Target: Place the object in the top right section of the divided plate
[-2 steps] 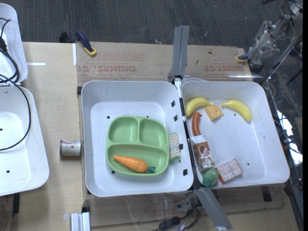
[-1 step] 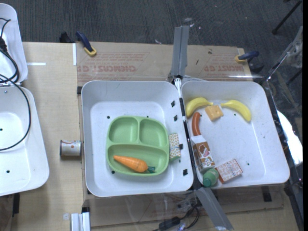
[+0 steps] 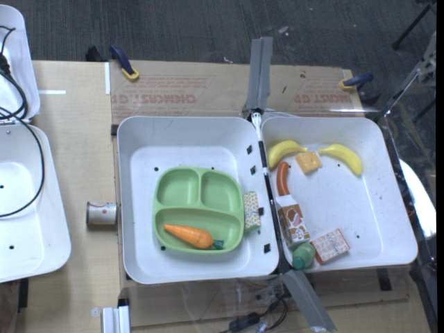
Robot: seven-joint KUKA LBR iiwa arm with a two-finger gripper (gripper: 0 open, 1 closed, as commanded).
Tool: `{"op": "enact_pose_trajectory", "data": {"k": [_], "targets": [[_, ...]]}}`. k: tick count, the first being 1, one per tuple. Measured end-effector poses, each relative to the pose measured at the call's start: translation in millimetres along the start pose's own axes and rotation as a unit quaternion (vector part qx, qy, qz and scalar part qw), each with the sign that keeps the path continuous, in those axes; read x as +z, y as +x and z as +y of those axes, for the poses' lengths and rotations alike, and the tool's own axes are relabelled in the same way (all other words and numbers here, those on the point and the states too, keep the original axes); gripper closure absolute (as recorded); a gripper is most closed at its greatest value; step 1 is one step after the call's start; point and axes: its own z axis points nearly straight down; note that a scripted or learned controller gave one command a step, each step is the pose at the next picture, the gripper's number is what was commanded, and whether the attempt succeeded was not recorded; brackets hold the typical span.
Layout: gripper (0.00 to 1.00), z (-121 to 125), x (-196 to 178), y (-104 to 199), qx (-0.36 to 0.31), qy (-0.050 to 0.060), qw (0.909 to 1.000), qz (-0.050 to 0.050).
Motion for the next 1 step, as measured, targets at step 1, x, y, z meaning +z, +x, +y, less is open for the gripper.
{"op": "enact_pose_trajectory", "data": {"k": [1], "targets": [[1.0,0.2,-0.4,0.0,-0.219,0.0,0.9757,0.0]]}}
